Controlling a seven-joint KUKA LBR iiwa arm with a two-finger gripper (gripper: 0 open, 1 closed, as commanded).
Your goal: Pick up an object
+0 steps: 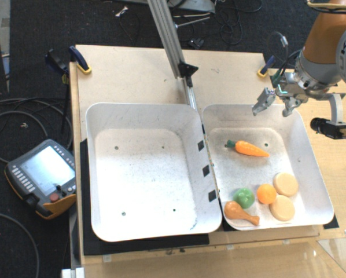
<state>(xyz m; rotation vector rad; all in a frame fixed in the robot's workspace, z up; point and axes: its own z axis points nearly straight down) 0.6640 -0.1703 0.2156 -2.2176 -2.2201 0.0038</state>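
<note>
**On the worktop: pincer spread wide above the right bin's far rim**

Across the pale wooden worktop (138, 74) sit two shallow white bins side by side. The left bin (103, 114) is the larger-looking of the two, its floor speckled with dark marks. The right bin (312, 155) touches it along a shared edge that carries small dark tags; any print on them is too small to read.

From the right reaches the arm (326, 39), its orange band above a grey wrist. At its end the pincer (274, 104) hangs over the far rim of the right bin with its two fingers spread apart and nothing between them.

A toy carrot (251, 149) lies near the middle of the right bin, well apart from the pincer. Its long axis runs nearly left to right, tilted slightly; the green top points left toward the left bin and the orange tip points right.

Toward the near right corner cluster two pale round biscuit-like pieces (286, 185), one just in front of the other, with an orange ball (266, 194) touching them. Beside the ball sits a green round toy (244, 198), and in front of it a tan drumstick-shaped toy (239, 212), its narrow end pointing right.

Left of the worktop, on the dark floor, rests a teach pendant (43, 178); no writing on its screen can be read.
</note>
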